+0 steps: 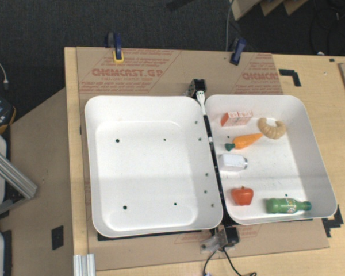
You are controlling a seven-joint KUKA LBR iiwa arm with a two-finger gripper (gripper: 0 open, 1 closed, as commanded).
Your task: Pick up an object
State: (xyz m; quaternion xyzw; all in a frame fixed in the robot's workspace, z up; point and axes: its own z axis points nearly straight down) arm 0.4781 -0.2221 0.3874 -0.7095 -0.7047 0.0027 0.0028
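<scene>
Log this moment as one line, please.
phase: before pick | right bin: carton, croissant, carrot, white item, tomato, green bottle | all lying loose

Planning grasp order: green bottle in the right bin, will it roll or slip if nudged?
The green bottle lies on its side, so a sideways push probably rolls it. Its rounded, glossy body may slip between fingers. It looks like a small toy, likely light.

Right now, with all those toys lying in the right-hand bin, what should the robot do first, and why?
Probably reach over the right bin and come down on the green bottle. It lies flat near the front edge, apart from the tomato, so the fingers would have room.
</scene>
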